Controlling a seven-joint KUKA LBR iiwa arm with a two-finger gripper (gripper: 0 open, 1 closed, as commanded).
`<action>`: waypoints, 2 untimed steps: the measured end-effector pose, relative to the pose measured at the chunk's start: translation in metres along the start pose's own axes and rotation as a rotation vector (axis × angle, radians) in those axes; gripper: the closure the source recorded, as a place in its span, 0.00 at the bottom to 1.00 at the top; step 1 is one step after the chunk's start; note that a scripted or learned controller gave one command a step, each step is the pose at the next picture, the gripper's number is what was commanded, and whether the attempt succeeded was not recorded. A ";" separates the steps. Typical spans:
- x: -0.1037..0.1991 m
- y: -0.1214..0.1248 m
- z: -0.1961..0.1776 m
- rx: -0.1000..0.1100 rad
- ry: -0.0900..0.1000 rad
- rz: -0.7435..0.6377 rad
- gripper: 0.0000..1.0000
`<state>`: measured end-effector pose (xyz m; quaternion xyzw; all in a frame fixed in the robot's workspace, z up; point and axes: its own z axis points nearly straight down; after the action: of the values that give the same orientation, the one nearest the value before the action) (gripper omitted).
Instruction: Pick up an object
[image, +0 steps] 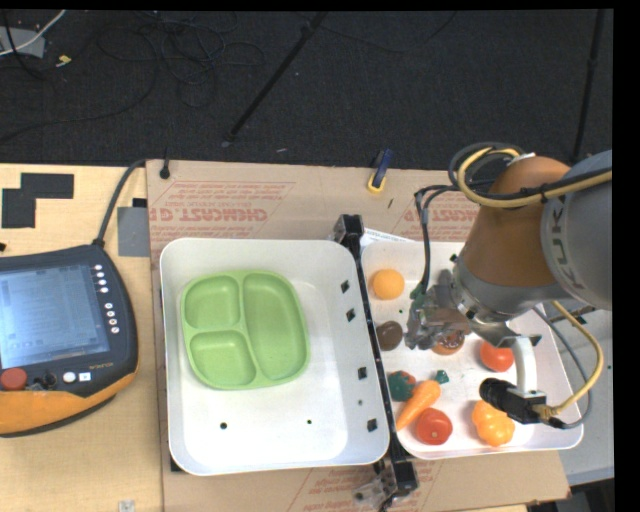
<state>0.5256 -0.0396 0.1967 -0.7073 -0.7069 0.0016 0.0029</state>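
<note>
Landmark: the black divider (362, 330) running between the two white bins; every place below is given from it.
Control pendant (60, 335): far left of the divider, lying on the table (90, 200) outside the bins, grey screen up, orange body underneath.
Left bin (200, 440): touches the divider's left side.
Green tray (245, 330): in the left bin, left of the divider and apart from it, three compartments facing up.
Blue and yellow clamp (379, 171): beyond the divider's far end, on the cardboard sheet.
Right bin (560, 440): touches the divider's right side and holds the toy food.
Orange ball (387, 284): just right of the divider, toward its far end.
Brown piece (388, 335): just right of the divider at mid length, beside the gripper.
Dark green piece (401, 383): just right of the divider, toward its near end.
Carrot (420, 402): right of the green piece, lying tilted, its tip toward the divider.
Red tomato (433, 427): right of the divider's near end, touching the carrot.
Gripper (437, 335): right of the divider at mid length, low over the bin above a reddish brown piece (449, 345); cannot tell how wide its jaws stand or whether anything is caught.
Second red piece (496, 355): further right, past the gripper.
Yellow pepper (492, 424): further right, near the front rim.
Arm (520, 235): furthest right, orange band above the wrist.
</note>
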 end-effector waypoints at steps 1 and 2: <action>0.078 -0.012 -0.088 -0.012 0.002 -0.010 1.00; 0.096 -0.051 -0.203 -0.016 0.002 -0.005 1.00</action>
<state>0.4759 0.0557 0.4006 -0.7055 -0.7087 -0.0048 -0.0023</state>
